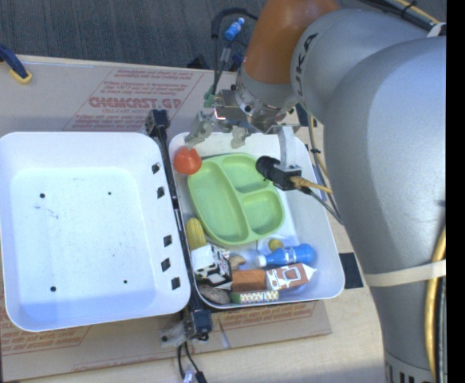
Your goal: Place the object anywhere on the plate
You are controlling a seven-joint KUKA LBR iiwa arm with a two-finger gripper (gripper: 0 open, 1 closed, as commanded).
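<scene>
In the camera view we read "CHEMCAST GP" in red on the cardboard sheet (128, 94) lying on the bench (360, 325) under both white bins. The end effector (234, 126) hangs over the far edge of the right bin (328, 246); we cannot tell how it is set. The orange ball (187, 160) rests just beside the green plate's (236, 202) far left corner, touching its rim. Along the bin's near side we see a corn cob (195, 231), a blue bottle (290, 255), and a brown carton (270, 278). The left bin (80, 222) sits alongside. A blue clamp (13, 62) grips the cardboard's far corner.
</scene>
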